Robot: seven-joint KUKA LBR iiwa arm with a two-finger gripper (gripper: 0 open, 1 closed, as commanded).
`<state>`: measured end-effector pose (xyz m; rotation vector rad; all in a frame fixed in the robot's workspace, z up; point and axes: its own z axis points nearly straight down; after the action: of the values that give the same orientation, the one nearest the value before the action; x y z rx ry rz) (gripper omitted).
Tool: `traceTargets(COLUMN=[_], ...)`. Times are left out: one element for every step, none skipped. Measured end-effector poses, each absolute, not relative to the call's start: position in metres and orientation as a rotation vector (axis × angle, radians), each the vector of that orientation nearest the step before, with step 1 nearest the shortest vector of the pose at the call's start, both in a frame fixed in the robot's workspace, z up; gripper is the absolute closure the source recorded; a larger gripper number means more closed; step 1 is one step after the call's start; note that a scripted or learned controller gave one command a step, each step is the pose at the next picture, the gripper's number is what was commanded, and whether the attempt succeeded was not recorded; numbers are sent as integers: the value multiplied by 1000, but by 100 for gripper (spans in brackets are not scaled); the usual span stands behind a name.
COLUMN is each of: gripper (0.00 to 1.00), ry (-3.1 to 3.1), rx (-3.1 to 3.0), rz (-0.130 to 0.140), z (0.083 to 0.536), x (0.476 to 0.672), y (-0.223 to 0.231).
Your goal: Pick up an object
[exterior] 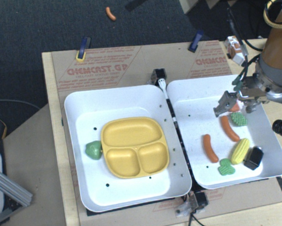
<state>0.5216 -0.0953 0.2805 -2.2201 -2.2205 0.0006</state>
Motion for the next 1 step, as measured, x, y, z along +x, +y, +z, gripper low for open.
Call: traceTargets(gripper=[0], ry=[-2217], rx=[-2217], rz=[6], z=[236], x=[527], y=[-93])
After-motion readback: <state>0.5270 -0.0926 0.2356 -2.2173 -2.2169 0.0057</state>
